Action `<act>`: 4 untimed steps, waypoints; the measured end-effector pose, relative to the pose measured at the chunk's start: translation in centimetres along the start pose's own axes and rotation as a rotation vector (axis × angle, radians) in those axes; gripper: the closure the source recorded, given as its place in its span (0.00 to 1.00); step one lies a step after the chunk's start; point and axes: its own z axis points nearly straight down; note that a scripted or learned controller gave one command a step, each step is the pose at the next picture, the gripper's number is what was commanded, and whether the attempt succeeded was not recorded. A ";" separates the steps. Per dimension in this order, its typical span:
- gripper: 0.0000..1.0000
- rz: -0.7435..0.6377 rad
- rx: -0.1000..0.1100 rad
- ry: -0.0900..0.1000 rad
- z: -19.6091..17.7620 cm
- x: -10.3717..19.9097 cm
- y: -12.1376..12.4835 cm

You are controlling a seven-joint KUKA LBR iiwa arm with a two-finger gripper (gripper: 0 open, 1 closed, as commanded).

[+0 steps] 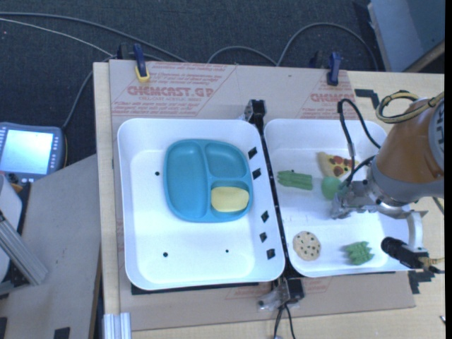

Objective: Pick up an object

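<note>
My gripper (342, 206) is down inside the right bin (308, 126), reaching in from the right under the orange-banded wrist. A small round green item (329, 186) lies just up and left of it, very close or touching. A pizza slice (332, 163) is behind that. A long green vegetable piece (294, 181) lies further left. A chocolate-chip cookie (306, 245) and a leafy green piece (358, 252) sit near the bin's front wall. I see nothing lifted off the bin floor.
The left bin (141, 210) holds a blue divided plate (191, 182) with a yellow rounded item (230, 198) in its front right compartment. Black cables (349, 129) loop over the right bin's back. A black divider with clips (263, 189) separates the bins.
</note>
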 end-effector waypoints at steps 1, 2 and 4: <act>1.00 -0.003 -0.003 -0.003 -6.2 0.3 -0.3; 1.00 -0.003 -0.008 -0.004 -12.6 0.5 -0.1; 1.00 -0.007 -0.002 -0.001 -15.4 4.9 1.3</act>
